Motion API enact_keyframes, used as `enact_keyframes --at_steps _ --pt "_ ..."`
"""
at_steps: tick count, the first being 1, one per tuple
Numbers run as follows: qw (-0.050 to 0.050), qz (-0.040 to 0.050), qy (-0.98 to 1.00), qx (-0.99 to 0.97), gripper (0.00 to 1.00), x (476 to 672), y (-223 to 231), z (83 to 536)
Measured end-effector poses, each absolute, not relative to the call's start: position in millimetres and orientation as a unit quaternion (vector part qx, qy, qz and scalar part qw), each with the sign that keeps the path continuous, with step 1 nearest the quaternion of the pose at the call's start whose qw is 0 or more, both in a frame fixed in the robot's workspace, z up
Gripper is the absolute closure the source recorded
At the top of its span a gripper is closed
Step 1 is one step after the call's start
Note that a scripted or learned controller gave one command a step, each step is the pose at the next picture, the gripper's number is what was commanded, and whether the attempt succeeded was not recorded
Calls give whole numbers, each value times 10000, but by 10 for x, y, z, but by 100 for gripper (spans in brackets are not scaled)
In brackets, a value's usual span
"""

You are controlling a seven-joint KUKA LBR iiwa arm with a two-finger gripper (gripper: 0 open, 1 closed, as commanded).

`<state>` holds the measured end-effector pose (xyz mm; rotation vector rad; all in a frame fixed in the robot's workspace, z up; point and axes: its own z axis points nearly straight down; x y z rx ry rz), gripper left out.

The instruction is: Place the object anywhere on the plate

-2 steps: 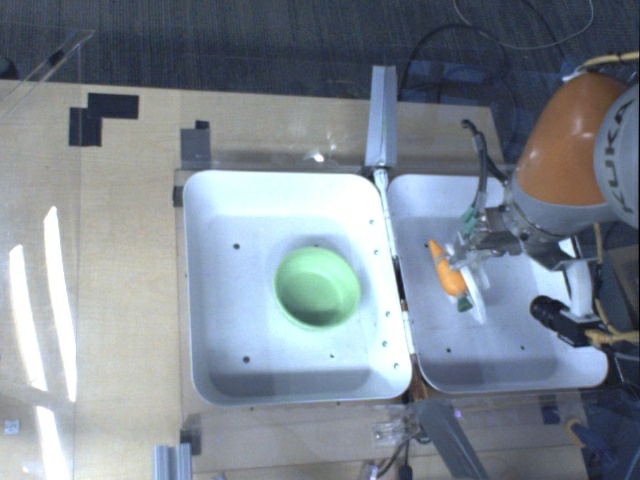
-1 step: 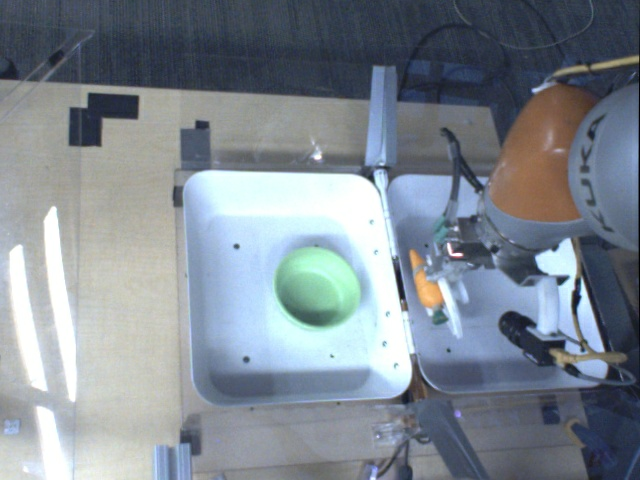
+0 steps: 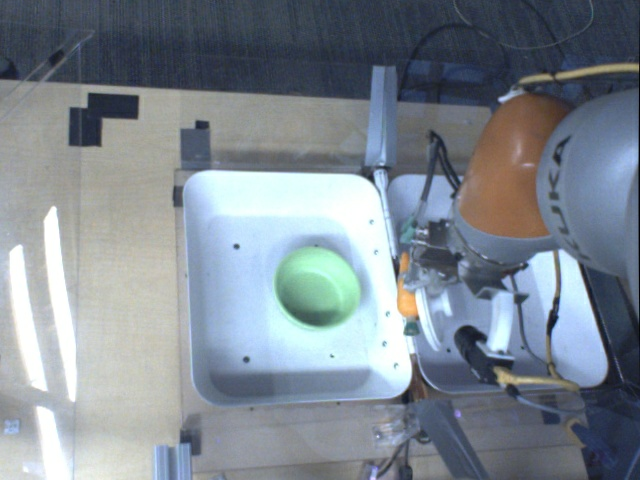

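Note:
A light green plate (image 3: 318, 286) lies in the middle of the left white bin (image 3: 230, 268). The arm's wrist is low over the left side of the right bin (image 3: 404, 200), and my gripper (image 3: 420, 268) sits under it, close to the wall between the two bins. A small orange object (image 3: 406, 300) shows just below and left of the gripper, against that dividing wall. I cannot make out whether it is held or resting in the bin. The arm's body hides most of the right bin.
The grey arm with its orange band (image 3: 510, 168) covers the right bin from the right. Cables (image 3: 500, 368) loop near that bin's front edge. A metal post (image 3: 380, 118) stands behind the gap between the bins.

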<state>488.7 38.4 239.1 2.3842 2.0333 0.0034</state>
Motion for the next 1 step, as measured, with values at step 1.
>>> enact_keyframes --at_steps 1 --pt "22 47 7293 6842 100 5343 988 1869"
